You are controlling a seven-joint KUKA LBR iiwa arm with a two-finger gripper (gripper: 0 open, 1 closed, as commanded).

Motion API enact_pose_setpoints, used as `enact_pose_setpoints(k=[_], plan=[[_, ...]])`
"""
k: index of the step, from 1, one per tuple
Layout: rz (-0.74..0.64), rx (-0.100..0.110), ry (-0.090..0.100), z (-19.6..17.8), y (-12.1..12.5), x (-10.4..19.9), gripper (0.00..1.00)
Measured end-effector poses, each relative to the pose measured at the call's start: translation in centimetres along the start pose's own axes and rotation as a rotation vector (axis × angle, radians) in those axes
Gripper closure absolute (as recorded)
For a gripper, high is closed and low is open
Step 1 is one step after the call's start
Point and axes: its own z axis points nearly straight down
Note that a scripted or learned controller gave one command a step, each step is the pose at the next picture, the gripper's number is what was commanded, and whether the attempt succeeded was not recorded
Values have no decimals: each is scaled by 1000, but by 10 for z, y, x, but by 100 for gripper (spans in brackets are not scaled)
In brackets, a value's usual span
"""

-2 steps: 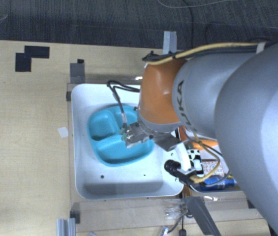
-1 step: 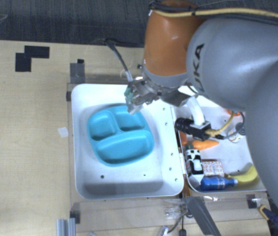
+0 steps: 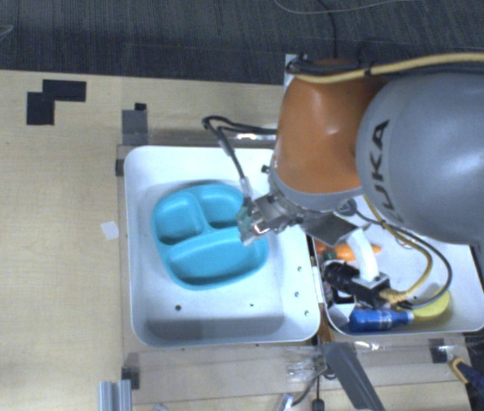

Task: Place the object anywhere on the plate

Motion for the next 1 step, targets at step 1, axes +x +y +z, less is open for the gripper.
enact_pose_setpoints(k=[1], plan=[[129, -2, -1, -64, 21, -20, 100]])
